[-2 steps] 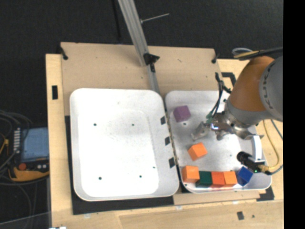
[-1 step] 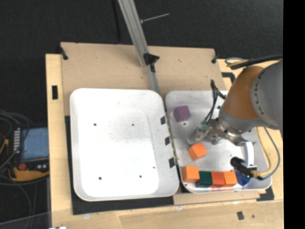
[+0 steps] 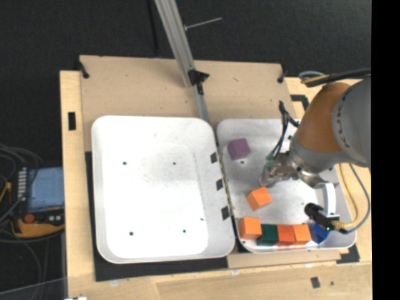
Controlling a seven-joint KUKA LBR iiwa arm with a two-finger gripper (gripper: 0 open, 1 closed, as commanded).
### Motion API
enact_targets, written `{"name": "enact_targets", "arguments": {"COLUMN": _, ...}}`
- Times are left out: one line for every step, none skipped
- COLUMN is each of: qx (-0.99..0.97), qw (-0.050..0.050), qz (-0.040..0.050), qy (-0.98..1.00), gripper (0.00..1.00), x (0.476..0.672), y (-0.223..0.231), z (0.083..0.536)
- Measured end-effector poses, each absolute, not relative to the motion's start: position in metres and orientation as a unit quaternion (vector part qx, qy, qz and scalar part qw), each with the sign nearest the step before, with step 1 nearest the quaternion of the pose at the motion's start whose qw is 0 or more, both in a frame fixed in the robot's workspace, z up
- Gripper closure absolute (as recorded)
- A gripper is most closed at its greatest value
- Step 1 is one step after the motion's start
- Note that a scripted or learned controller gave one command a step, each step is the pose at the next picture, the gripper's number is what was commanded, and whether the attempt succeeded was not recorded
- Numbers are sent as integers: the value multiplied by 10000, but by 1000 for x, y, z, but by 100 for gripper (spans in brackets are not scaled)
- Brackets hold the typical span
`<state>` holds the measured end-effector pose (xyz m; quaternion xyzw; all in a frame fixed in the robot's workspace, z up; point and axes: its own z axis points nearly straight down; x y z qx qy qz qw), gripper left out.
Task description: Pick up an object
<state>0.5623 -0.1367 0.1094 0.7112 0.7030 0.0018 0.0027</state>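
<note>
Along the right bin's (image 3: 250, 130) near wall I saw orange, green, orange, orange and blue blocks (image 3: 284, 233). Farther in, a tilted orange cube (image 3: 259, 198) sat just beside the gripper (image 3: 272, 175), apart from it.

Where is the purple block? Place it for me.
The purple block lies in the right bin, near its upper left corner, apart from the orange block below it.
</note>
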Motion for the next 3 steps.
{"name": "enact_targets", "arguments": {"qx": 7068, "qw": 29, "qz": 16, "qy": 7074, "gripper": 100, "x": 573, "y": -143, "z": 160}}
{"name": "enact_targets", "arguments": {"qx": 7061, "qw": 33, "qz": 19, "qy": 7081, "gripper": 100, "x": 574, "y": -144, "z": 214}}
{"name": "enact_targets", "arguments": {"qx": 7046, "qw": -2, "qz": 10, "qy": 7096, "gripper": 100, "x": 567, "y": -100, "z": 225}}
